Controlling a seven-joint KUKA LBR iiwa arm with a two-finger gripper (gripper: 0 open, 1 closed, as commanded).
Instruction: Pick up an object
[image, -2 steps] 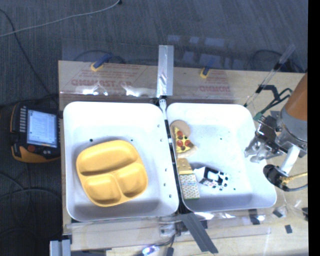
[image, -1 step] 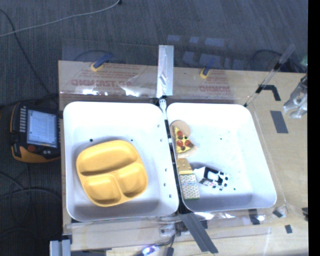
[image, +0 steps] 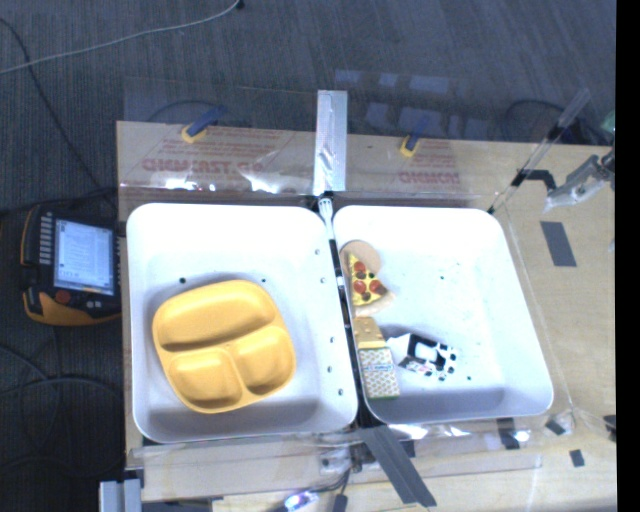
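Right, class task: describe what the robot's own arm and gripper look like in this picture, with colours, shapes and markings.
There is little to go on. Near the view's right edge, beyond the right bin, sits a pale grey part, angular in shape, beside a thin dark rod that slants upward. Whether either belongs to the arm cannot be told, and no markings or cables can be made out on them.

Dark grey carpet (image: 120, 60) covers the floor, with thin cables trailing across it at the top left. The pale wooden table (image: 575, 300) stands on it, clear plastic sheeting taped along its far edge. A handheld control pendant (image: 75, 265) with a lit screen lies on the carpet just left of the table.
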